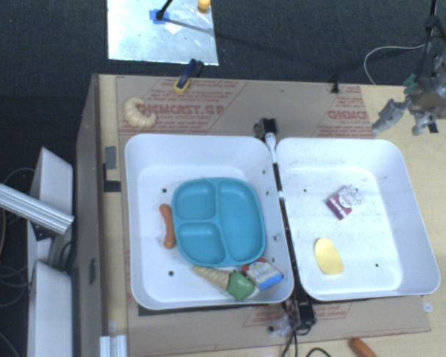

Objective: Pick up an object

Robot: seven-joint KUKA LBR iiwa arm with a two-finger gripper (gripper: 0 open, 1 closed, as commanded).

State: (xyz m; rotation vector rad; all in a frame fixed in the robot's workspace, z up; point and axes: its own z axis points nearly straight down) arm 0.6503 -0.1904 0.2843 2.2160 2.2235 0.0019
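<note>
In the right bin (pixel 412 222), a yellow object (pixel 328 256) lies at lower centre of the frame's right half, with a small pink-and-white packet (pixel 344 201) above it. The gripper (pixel 406 119) hangs at the upper right of the frame, outside the bin's far corner, fingers spread apart with nothing between them. The left bin (pixel 145 199) holds a blue divided plate (pixel 218 222), an orange sausage (pixel 167 225) and a green block (pixel 240 285).

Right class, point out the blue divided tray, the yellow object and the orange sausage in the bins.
blue divided tray (pixel 218 220), camera view, on its middle ridge.
yellow object (pixel 328 256), camera view, on its flat top.
orange sausage (pixel 168 225), camera view, on its mid-length.
</note>
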